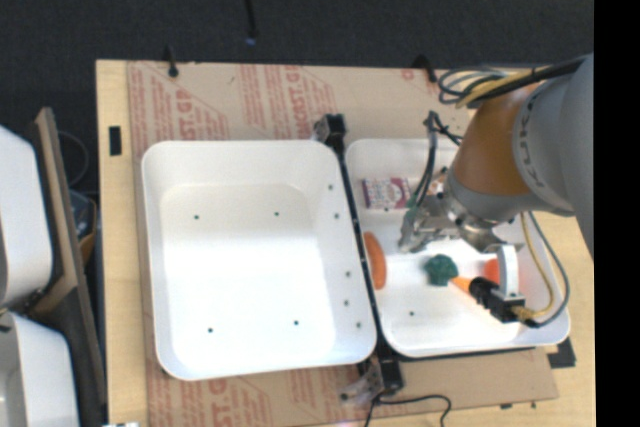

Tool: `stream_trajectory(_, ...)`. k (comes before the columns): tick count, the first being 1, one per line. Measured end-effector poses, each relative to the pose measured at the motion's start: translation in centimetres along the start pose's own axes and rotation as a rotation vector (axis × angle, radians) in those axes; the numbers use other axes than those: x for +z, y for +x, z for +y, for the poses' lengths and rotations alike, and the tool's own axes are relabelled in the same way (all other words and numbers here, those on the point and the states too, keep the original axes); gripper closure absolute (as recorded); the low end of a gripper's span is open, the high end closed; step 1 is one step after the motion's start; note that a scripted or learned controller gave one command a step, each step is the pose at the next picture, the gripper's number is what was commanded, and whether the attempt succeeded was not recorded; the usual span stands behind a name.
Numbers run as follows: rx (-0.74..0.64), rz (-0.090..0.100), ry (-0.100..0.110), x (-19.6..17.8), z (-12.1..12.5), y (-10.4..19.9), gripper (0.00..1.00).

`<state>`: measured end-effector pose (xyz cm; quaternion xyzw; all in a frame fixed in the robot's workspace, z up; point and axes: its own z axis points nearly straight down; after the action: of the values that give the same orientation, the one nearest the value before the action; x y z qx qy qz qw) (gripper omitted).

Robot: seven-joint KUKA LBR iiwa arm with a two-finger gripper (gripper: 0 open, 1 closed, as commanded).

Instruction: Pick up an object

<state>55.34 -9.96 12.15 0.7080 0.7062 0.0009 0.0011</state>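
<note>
- Orange first: a small orange piece (461, 283) lies toward the near side of the right bin (440, 343), just beside a teal lump (440, 268).
- A second orange thing, an oval (375, 260), sits against that bin's left wall, next to where the two bins meet.
- The gripper (413, 233) hangs low over the middle of the right bin, between the oval and the teal lump and a bit behind both. I can't tell if the jaws are apart or together, or if it's touching anything, because the wrist is in the way.
- Just past the gripper, a pink-and-white packet (385, 192) lies flat in the bin's far left part.
- The arm (495, 155) comes in from the right and covers the bin's far right corner.
- The left bin (160, 215) sits alongside — both rest on a cardboard sheet (230, 105).
</note>
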Motion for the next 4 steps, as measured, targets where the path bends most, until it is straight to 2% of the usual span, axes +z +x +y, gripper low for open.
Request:
stream_trajectory(1,0.001,-0.002,0.0,-2.0,4.6,-5.6,1.0)
stream_trajectory(2,-0.005,-0.001,-0.004,-7.4,11.5,-3.2,1.0)
stream_trajectory(3,-0.006,0.001,0.001,-7.9,12.4,2.5,1.0)
stream_trajectory(4,-0.005,0.001,0.002,-7.9,11.7,7.0,1.0)
